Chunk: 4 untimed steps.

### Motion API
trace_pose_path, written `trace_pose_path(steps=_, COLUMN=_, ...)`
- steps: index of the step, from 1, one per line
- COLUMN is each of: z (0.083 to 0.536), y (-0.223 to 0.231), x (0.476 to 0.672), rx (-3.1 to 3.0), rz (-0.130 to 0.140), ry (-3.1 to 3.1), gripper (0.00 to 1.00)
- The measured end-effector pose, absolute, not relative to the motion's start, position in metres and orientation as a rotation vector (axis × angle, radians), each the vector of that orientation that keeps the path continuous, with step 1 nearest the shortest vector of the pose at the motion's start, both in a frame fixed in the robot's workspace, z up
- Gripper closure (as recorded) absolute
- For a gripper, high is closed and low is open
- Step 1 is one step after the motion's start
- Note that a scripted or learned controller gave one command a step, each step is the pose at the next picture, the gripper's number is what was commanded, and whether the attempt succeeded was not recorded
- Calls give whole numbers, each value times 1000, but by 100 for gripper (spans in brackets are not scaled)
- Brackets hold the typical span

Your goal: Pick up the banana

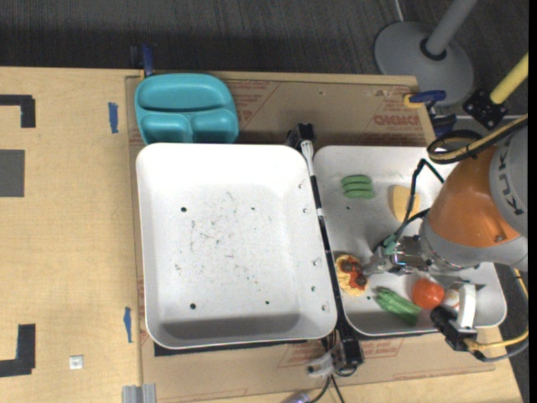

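Pincer [375,259]: we cannot tell its state. Banana [404,201] just behind it; green pepper [397,302] and tomato [426,293] just ahead, same right bin [369,161].

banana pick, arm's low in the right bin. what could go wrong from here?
1. Wrong target: the end effector sits by the orange-and-red item and green piece, while the yellow banana lies further back, half hidden by the arm.
2. Clutter: the orange ball and green piece crowd the wrist and may get knocked.
3. Cables loop over the right bin and might snag.
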<state>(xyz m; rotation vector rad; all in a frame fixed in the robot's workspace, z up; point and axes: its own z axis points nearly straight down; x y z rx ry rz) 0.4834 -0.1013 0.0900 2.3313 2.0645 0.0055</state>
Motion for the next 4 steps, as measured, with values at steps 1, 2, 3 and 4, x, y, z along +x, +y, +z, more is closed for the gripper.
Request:
trace_pose_path(steps=1, z=185, y=-70, x=570, rx=2584, rz=0, ry=1786, gripper=0)
trace_pose_path(steps=2, z=184, y=24, x=532, rx=2437, rz=-3, ry=1988, gripper=0)
trace_pose_path(steps=3, z=148, y=108, x=503, rx=2321, rz=0, ry=2120, gripper=0)
trace_pose_path(steps=4, z=86, y=193, x=490, rx=2029, rz=0, ry=2402, gripper=0)
